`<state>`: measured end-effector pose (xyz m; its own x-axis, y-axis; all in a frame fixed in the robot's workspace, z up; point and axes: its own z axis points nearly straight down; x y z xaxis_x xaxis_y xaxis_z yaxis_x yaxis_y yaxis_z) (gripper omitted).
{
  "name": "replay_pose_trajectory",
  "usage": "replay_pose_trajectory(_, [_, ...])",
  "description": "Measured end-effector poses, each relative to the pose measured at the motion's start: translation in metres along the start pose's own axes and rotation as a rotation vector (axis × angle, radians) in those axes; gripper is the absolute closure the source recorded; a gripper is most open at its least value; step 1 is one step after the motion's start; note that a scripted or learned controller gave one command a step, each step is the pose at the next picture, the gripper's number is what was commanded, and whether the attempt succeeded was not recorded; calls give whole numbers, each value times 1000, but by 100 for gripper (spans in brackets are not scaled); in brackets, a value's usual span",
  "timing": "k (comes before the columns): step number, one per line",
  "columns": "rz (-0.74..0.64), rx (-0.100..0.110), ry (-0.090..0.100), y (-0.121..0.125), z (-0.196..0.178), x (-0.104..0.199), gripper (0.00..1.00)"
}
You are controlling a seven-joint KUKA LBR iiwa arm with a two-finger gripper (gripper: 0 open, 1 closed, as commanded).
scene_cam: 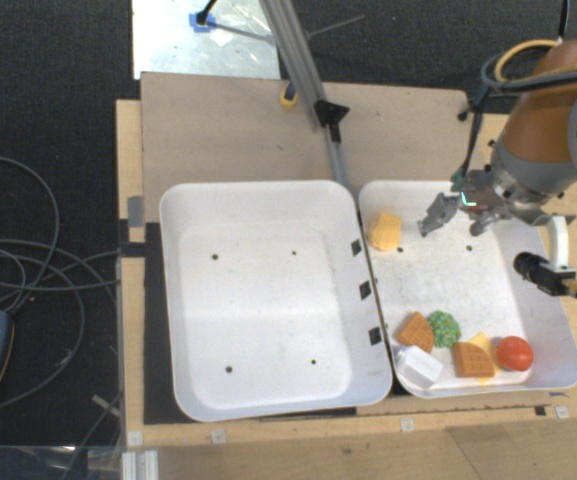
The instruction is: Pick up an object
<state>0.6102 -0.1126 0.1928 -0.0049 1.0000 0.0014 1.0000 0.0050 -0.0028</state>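
My gripper (458, 218) hangs over the back of the right bin (548, 308), its two fingers spread open with nothing between them. A yellow block (386, 232) lies to its left, near the bin's back left corner. Along the bin's front edge lie an orange waffle wedge (416, 331), a green broccoli piece (443, 327), a second orange waffle piece (474, 360) with a yellow wedge (481, 342) behind it, a red tomato (514, 352) and a white block (420, 366).
The left bin (268, 298) sits beside the right one, joined by black clips (364, 289). A grey pole (298, 48) slants across the back of the bench. Cables and a tablet lie on the floor to the left.
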Motion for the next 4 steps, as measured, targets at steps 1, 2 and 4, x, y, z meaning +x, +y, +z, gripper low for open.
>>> replay_pose_trajectory(1, [1,-4,-1,1,-2,0,0])
replay_pose_trajectory(2, [2,1,-1,10,54,-2,0])
replay_pose_trajectory(4, [2,-6,-2,12,91,-2,100])
